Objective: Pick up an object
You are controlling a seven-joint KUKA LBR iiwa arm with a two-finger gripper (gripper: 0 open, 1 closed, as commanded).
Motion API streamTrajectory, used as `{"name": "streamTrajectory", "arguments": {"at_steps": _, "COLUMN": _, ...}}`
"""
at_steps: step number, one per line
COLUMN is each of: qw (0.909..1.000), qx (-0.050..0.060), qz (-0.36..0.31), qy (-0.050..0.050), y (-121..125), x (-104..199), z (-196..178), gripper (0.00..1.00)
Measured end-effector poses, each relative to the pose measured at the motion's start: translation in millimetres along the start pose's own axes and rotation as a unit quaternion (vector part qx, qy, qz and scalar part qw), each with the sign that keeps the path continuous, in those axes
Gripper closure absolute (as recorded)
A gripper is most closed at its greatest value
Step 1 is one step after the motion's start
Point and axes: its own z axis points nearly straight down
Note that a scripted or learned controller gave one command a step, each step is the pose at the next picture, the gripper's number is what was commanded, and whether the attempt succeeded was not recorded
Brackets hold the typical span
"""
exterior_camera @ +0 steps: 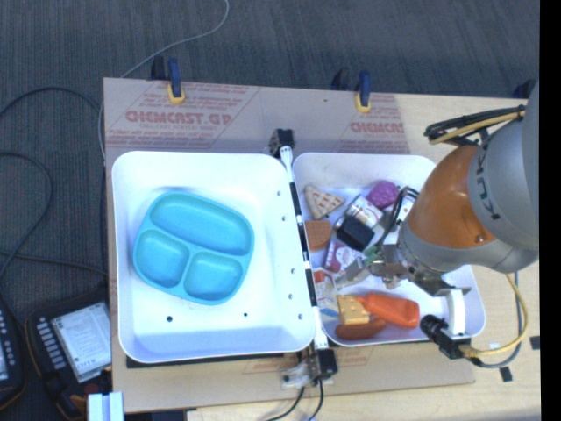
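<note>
Clutter fills the right bin (456,318): an orange carrot-like toy (392,309) at its near edge, a waffle piece (323,203) at its far left, a purple object (383,193) beside that. My gripper (379,257) hangs over the bin's middle; whether it grips something I cannot tell. A blue divided tray (193,246) lies left of the bin.

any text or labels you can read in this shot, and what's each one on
"CHEMCAST GP": red print on the brown board behind the left bin; letters soft, so the reading is approximate.
Red print on the board behind the right bin, at: likely the same mark, too blurred to confirm.
Purple packet in the right bin: print too small to read.
Device at lower left: label unreadable.
</note>
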Motion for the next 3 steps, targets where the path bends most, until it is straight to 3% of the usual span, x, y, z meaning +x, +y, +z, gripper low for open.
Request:
{"name": "streamTrajectory", "arguments": {"at_steps": 1, "qw": 1.0, "qx": 0.0, "qz": 0.0, "qy": 0.0, "y": 0.5, "x": 0.0, "z": -9.5, "gripper": 1.0}}
{"name": "streamTrajectory", "arguments": {"at_steps": 2, "qw": 1.0, "qx": 0.0, "qz": -0.001, "qy": 0.0, "y": 74.6, "x": -29.8, "z": -41.1, "gripper": 1.0}}
{"name": "streamTrajectory", "arguments": {"at_steps": 3, "qw": 1.0, "qx": 0.001, "qz": -0.001, "qy": 0.0, "y": 74.2, "x": -29.6, "z": -40.5, "gripper": 0.0}}
